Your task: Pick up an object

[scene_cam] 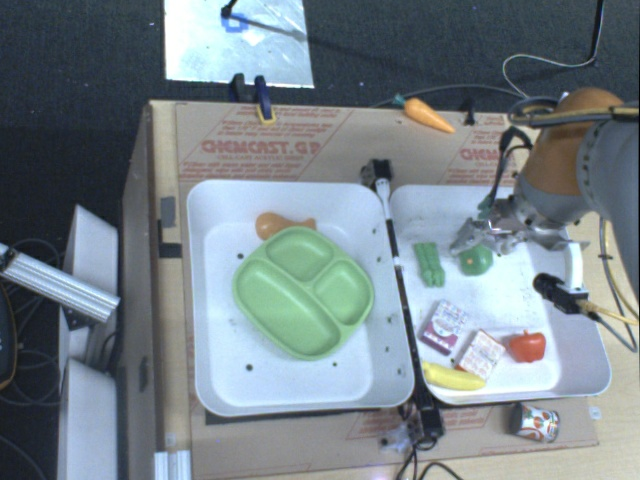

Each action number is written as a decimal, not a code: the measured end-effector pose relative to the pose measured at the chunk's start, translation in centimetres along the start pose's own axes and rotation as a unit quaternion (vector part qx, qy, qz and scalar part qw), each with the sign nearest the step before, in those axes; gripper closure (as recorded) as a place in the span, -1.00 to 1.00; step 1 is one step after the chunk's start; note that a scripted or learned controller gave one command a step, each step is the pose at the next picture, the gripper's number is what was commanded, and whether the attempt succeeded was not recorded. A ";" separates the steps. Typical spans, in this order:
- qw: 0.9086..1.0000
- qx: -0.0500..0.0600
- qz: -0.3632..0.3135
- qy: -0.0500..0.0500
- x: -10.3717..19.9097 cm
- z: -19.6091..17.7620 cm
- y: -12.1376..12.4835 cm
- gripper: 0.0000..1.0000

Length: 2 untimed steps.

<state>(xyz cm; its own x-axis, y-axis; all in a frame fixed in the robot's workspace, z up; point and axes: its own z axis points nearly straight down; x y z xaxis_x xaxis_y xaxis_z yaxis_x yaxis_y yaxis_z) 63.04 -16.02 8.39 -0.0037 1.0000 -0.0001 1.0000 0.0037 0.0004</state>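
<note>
Camera view: green ball (478, 261) just under pincer (483, 240).

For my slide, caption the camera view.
Gripper poised over a green toy in the right bin.

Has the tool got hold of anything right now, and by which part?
Cannot tell. The tool sits right over the round green object in the right bin, hiding any grip.

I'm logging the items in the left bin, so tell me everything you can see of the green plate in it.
The green plate is pale green, looks like plastic, and has rounded corners and three compartments, all bare. It lies flat and face up, turned at a slant, in the middle of the left bin. An orange object sits at its far edge, partly hidden behind the rim; whether they touch is unclear.
</note>
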 end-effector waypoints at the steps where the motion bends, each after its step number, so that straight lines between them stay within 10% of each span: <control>1: 1.000 -0.002 -0.001 0.000 0.0 -1.2 0.1 1.00; 2: 1.000 -0.003 -0.001 0.001 12.1 -12.5 4.0 1.00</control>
<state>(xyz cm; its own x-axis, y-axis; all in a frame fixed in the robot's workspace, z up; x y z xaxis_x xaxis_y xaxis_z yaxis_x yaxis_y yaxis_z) 67.02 -3.92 20.90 -0.0063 1.0000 0.0023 1.0000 0.0063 0.0071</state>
